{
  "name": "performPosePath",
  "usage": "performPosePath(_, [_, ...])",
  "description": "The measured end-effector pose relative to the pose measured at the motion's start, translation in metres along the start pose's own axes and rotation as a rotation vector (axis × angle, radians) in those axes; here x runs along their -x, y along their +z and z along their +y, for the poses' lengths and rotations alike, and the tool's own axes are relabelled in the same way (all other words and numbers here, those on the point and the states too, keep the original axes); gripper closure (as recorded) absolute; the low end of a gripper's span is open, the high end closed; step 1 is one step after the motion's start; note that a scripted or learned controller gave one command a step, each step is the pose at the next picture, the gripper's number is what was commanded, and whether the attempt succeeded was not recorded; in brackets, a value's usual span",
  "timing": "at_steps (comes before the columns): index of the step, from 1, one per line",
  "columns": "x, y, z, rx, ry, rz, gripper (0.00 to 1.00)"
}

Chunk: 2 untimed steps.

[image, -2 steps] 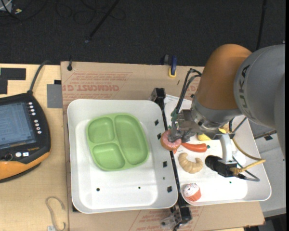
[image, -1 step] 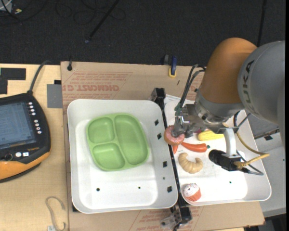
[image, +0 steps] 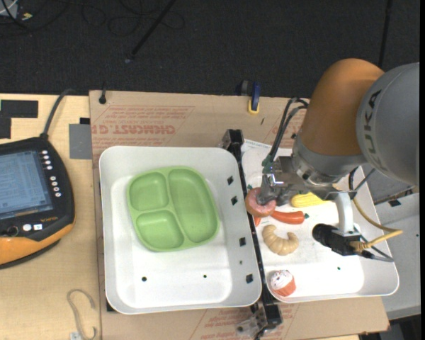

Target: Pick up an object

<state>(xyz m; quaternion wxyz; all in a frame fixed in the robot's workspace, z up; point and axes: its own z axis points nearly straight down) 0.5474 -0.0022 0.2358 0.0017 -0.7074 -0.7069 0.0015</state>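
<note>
1. Pincer (image: 270, 187) of mine is hanging low over the left side of the right bin (image: 382, 283), just above a pink doughnut-shaped toy (image: 259, 203); whether it is open, closed or gripping anything, I cannot tell, as my own wrist is covering it.
2. I am seeing the pink toy lying against the bin's left wall, right under my pincer's tip, partly hidden by it.
3. Just to the right of it, a red chili-like piece (image: 289, 217) is lying on the bin floor, and a yellow piece (image: 306, 200) is sitting just above that, half tucked under my arm.
4. Below those, a tan croissant (image: 280, 241) is curling on the floor, apart from the pink toy.
5. Farther down, a small white and red object (image: 282, 282) is resting near the bin's lower left corner.
6. To the right, a black part with a cable (image: 338, 239) is hanging over the bin from my arm.
7. Across the black divider (image: 245, 211), the left bin (image: 120, 282) is holding a green compartment tray (image: 173, 208).
8. Well off to the left, a control pendant (image: 23, 197) is lying on the bench.
</note>
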Motion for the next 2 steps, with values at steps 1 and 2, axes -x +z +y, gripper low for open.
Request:
performPosePath(1, [0.001,0.018,-0.003,0.0,0.001,0.0,1.0])
performPosePath(2, [-0.01,0.003,-0.006,0.002,-0.001,0.001,1.0])
